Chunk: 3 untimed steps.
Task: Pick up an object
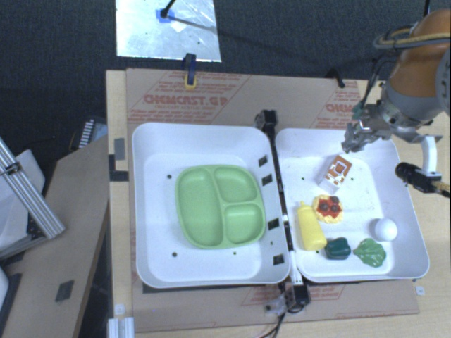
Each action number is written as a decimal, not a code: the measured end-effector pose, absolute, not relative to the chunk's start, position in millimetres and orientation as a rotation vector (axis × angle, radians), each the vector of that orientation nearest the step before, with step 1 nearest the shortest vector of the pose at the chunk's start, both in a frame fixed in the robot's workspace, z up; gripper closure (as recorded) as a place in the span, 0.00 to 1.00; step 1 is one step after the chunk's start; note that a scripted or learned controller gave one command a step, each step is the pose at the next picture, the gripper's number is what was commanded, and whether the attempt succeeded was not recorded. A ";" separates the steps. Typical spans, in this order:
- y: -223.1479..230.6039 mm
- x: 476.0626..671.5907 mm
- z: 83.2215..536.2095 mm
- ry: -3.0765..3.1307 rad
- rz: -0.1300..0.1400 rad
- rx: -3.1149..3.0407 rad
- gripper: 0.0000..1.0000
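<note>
Seen from the fixed camera above the bench, the grey arm (416,76), with its orange band, reached in from the right, and its gripper (354,138) hung over the far part of the right bin (405,210). How far the tool was open could not be made out at that angle, and nothing was seen in its hold.

Just beside the gripper, toward the near side, a small white-and-orange carton (336,172) lay tilted on the bin floor, apart from the tool. Nearer the camera sat a round toy pizza (328,208) with red toppings, touching a yellow bottle (310,227) that lay lengthwise along the bin's left side. Along the near wall stood a dark green block (337,248), just beside a leafy green toy vegetable (371,252), with a white ball (385,228) close above the latter.

The left bin (158,153) held a pale green divided plate (217,206) with three compartments, lying flat at its middle. Both bins rested on a sheet of brown cardboard (211,94) printed with red lettering, and a square of shiny foil (168,20) lay on the dark floor beyond the bench.
</note>
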State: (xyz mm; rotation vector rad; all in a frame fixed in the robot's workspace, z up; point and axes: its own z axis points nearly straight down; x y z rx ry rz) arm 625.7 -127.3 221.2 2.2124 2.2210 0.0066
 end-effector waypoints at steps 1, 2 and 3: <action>-67.8 606.0 226.8 2.232 0.004 2.211 1.00; -15.6 595.4 216.3 2.233 0.002 2.212 1.00; 31.3 587.5 213.5 2.233 0.002 2.212 1.00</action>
